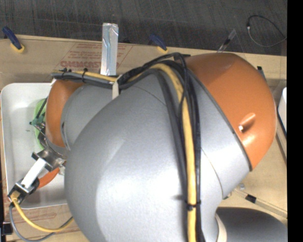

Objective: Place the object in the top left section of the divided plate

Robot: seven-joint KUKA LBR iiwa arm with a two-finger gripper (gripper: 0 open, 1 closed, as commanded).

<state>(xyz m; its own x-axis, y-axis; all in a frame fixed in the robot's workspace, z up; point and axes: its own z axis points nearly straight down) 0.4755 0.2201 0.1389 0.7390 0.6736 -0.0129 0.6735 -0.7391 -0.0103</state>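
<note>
Most of the view is taken by the arm, grey with a wide orange band, which leans over the left bin from the right. Its wrist hangs above the middle of that bin. The pincer is under the arm from here, so I cannot tell how it stands or if it has hold of anything. I also cannot tell where the object is, and the plate is covered too. At the left edge of the arm I see something green and, nearer, a small orange piece beside a white bracket with a yellow cable; what they are I cannot say.

To do this step well, I think the arm should come down slowly and straight over the far left section, and let go only when the object is low and inside the dividers, so it does not roll into the next section.

The surface is brown board with red print, held by blue clamps. A silver post stands at the far side. Beyond it the floor is dark carpet.
</note>
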